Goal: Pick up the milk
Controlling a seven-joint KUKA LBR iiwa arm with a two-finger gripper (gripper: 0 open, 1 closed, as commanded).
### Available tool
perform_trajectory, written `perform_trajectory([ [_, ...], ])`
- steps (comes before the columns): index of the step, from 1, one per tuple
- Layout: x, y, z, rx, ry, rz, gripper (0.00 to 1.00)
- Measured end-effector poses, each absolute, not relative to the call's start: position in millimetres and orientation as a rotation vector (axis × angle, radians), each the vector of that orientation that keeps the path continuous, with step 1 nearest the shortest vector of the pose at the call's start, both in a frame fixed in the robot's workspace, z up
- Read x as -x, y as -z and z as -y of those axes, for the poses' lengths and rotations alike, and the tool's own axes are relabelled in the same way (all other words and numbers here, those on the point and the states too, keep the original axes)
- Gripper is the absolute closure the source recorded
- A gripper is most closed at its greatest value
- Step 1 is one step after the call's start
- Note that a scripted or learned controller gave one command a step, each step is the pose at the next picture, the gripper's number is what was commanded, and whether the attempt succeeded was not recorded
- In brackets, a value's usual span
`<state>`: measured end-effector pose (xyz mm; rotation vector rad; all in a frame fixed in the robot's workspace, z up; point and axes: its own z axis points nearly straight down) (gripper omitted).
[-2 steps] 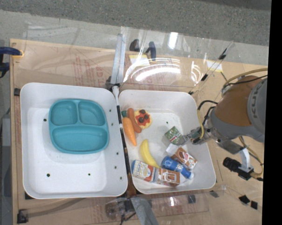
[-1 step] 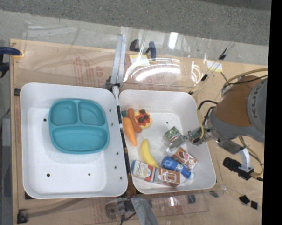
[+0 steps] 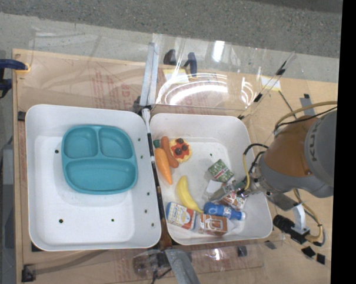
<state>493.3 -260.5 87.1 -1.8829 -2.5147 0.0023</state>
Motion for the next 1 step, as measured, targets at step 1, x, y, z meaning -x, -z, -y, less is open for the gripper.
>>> perform_trajectory([
  [1, -494.6, -99.8, 262.4, 1.883, -0.003, 2.521, 1.00],
])
